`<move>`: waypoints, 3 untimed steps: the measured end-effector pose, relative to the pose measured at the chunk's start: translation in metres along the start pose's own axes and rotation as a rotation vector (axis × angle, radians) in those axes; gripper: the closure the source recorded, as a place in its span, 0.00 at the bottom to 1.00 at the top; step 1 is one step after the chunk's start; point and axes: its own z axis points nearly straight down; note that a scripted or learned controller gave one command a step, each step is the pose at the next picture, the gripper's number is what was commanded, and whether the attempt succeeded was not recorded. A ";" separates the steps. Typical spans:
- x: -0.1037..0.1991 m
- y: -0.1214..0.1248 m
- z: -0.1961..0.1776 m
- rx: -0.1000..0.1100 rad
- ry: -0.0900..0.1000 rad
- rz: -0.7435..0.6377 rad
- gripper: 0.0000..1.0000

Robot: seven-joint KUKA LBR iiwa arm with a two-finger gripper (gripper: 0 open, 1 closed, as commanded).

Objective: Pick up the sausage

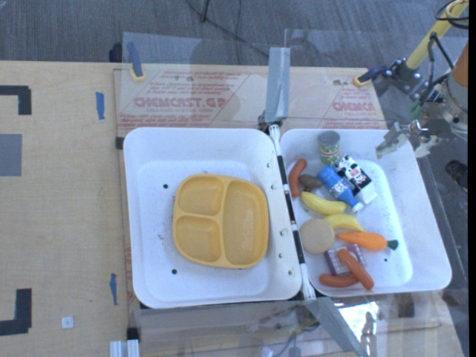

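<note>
The sausage (297, 177) lies untouched at the right bin's (428, 225) left side. The end effector (405, 136), at the frame's upper right, holds nothing; its opening cannot be told, so the pick is all left.

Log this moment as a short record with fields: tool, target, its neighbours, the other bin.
tool: tool hangs over the right bin's far right corner, apart from the food
target: sausage lies by the bin's left wall, untouched
neighbours: can, blue bottle, two bananas, carrot, round biscuit
near edge: two more sausages
left bin: left bin holds a yellow divided plate
</note>
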 end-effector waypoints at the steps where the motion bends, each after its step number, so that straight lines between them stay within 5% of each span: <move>1: 0.008 -0.071 0.100 -0.001 0.000 -0.372 0.00; 2: 0.067 -0.107 0.149 -0.008 -0.004 -0.131 0.00; 3: 0.080 -0.128 0.144 -0.023 -0.025 -0.162 0.00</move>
